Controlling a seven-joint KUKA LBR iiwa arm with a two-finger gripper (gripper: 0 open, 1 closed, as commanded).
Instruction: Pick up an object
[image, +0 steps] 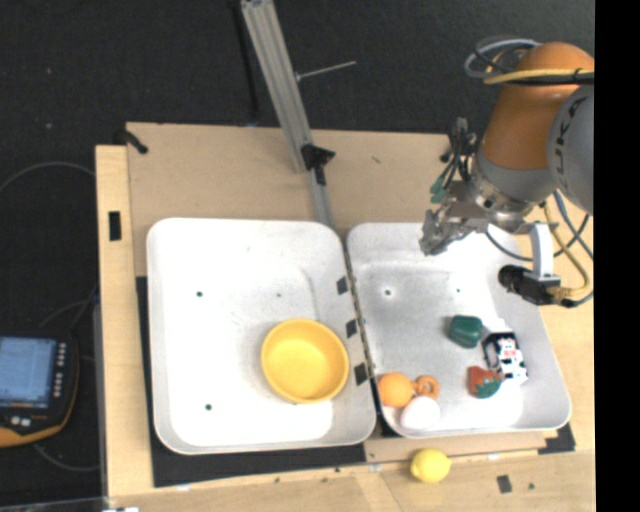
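Small dark-green block (464, 329), likeliest pick, lies loose in the right white bin (400, 300) at four o'clock from the gripper (438, 238), well apart; the gripper hangs near the bin's twelve-o'clock rim, carrying nothing, presumably poised to descend. Whether it is open I cannot tell.
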